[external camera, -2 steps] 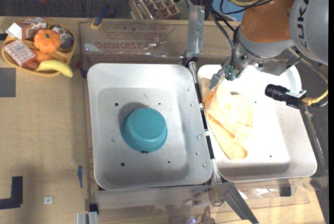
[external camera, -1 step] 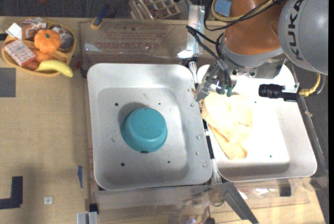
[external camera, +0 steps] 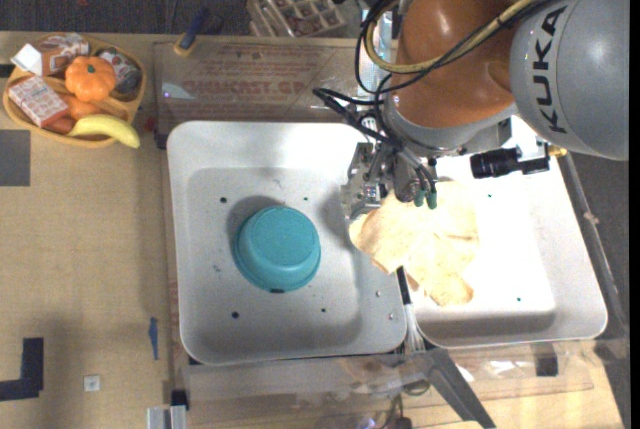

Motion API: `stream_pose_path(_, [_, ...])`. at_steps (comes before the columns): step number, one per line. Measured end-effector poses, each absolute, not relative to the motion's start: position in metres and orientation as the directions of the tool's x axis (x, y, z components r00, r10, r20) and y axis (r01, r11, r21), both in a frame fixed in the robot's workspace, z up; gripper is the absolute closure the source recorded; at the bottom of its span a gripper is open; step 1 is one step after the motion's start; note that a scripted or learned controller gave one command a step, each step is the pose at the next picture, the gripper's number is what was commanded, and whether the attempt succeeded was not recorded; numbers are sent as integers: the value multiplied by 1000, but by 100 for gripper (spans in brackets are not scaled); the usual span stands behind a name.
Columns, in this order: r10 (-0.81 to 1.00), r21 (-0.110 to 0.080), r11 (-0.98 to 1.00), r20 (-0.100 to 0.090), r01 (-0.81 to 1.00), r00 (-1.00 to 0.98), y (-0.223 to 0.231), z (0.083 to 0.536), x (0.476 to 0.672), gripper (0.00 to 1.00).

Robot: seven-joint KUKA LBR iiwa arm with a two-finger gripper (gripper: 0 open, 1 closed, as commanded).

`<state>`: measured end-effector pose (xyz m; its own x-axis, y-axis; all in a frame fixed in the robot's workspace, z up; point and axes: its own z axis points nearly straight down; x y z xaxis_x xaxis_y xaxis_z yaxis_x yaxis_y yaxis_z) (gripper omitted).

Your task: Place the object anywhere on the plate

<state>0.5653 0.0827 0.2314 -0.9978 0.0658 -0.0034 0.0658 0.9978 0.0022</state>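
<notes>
Two white bins are seen side by side on the bench. In the left bin (external camera: pixel 200 167) a teal plate (external camera: pixel 278 248), looking like an upturned bowl, is set near the middle of the floor, apart from the walls. In the right bin (external camera: pixel 560 257) a tan cloth (external camera: pixel 425 247) is spread, crumpled, with its left edge draped over the divide between the bins. The arm (external camera: pixel 500 47) is reached in from the right, and the gripper (external camera: pixel 385 185) is hung at the inner edge of the bins, just above the cloth's upper left corner. The cloth appears to be touched or lifted there, but whether it is pinched cannot be told. The cloth is kept apart from the plate. At the upper left of the bench a basket (external camera: pixel 30 112) is filled with an orange pumpkin (external camera: pixel 90 77), a banana (external camera: pixel 105 128) and small boxes.
</notes>
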Motion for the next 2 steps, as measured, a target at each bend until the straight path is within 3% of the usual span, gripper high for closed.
stream_pose_path(1, [-2, 2, 1000, -3, -2, -1000, 121, 228, 533, 100])
stream_pose_path(2, [-2, 2, 1000, -3, -2, -1000, 120, 228, 533, 0])
